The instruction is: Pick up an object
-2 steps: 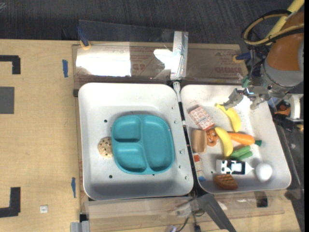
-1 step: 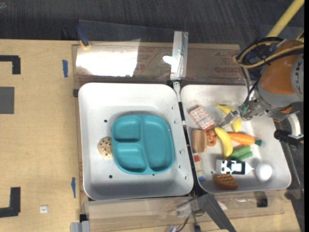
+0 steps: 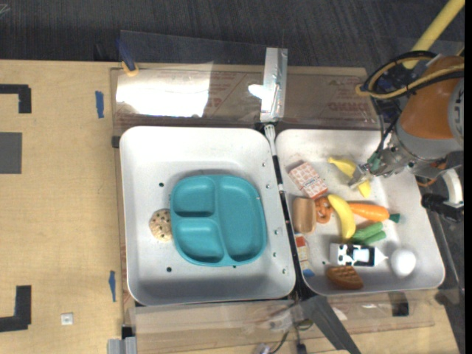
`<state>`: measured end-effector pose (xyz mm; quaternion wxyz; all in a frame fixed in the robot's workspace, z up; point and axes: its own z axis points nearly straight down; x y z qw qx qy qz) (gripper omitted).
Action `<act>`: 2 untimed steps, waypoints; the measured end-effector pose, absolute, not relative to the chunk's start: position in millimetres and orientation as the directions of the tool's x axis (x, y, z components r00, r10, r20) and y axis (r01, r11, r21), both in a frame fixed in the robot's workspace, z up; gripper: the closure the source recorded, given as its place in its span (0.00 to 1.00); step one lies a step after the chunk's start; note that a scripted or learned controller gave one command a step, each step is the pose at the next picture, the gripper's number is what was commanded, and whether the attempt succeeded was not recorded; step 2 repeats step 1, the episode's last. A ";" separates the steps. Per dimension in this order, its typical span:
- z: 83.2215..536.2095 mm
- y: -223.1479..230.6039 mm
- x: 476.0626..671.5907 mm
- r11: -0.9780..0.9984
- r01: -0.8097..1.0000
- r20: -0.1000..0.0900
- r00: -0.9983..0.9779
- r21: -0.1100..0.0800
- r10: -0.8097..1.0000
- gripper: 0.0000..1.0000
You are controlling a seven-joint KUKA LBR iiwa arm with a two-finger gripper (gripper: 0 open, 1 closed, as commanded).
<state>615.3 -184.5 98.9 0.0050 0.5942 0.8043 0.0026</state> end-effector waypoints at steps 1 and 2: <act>200.6 -152.3 603.2 0.148 0.989 -0.002 -0.148 0.007 0.989 1.00; 200.6 -152.3 603.2 0.148 0.989 -0.002 -0.148 0.007 0.989 1.00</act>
